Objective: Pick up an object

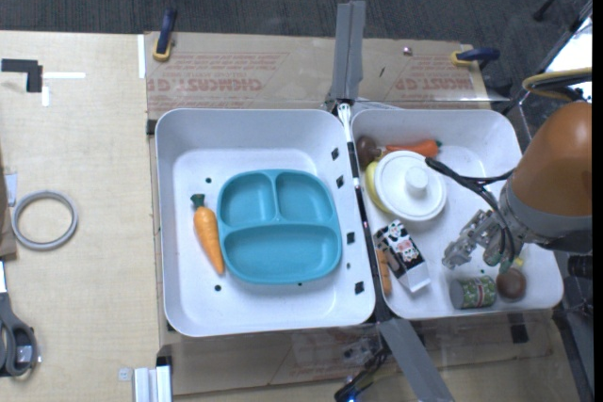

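My gripper (476, 243) hung low in the right bin (509, 132); finger spacing could not be determined. The can (473, 292) lay on its side just below my fingers (a brown ball (512, 283) touching it). I judged it light, rigid and slippery; grip across its curved middle.

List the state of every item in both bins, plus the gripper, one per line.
Blue divided plate: flat in the left bin, nothing on it.
Carrot: lying beside the plate's left edge.
White lidded pot: upright, lid on.
Milk carton: lying on its side.
Green can: lying on its side.
Gripper: above the right bin, nothing seen between its fingers.
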Motion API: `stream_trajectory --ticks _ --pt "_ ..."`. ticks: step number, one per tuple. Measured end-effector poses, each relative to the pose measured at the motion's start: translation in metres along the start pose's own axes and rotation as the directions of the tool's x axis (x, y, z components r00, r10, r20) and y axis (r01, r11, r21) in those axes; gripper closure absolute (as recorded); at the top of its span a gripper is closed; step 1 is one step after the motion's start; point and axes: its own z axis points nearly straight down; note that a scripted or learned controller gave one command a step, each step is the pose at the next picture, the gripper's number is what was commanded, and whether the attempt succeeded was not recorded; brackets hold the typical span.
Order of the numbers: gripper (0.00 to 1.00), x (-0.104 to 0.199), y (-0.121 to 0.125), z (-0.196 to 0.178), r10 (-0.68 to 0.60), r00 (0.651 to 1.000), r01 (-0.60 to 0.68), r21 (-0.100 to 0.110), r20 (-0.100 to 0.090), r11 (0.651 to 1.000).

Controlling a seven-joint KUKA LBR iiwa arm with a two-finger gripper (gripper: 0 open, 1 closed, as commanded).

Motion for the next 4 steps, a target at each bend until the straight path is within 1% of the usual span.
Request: stream_trajectory --ticks 1,2,3,4 --pt "1.00 -0.015 -0.017 -0.136 -0.154 0.988 0.154 0.000 0.004 0.988" --pt "1.00 -0.008 -0.010 0.009 -0.142 0.990 0.142 0.000 -0.001 0.990" --pt "1.00 -0.038 -0.039 -0.075 0.041 0.999 -0.041 0.000 0.003 0.999" --pt "1.00 -0.010 0.018 0.018 0.105 0.994 -0.105 0.002 -0.002 0.994"
